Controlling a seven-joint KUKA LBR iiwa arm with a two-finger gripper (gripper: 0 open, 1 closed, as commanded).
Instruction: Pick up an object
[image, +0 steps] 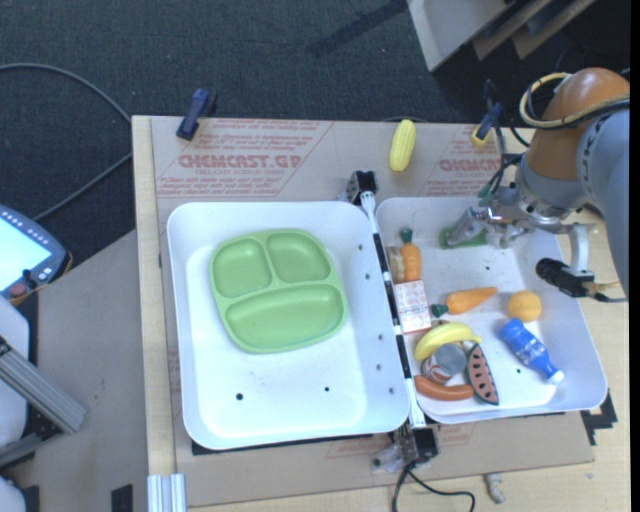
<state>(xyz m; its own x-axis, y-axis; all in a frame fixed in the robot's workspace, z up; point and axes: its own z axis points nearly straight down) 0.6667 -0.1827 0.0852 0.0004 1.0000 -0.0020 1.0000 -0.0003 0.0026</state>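
Hand (462, 234) hovers over smooth white bin (575, 345).

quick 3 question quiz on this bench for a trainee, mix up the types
1. True or false: the green tray lies in the right bin.
2. The corn lies: A) in the left bin B) on the board behind the bins C) on the tray
3. Fill in: the blue bottle lies in the ____ bin.

Key: 1 false, it lies in the left bin. 2 B. 3 right. The gripper hovers over the right bin's far end.
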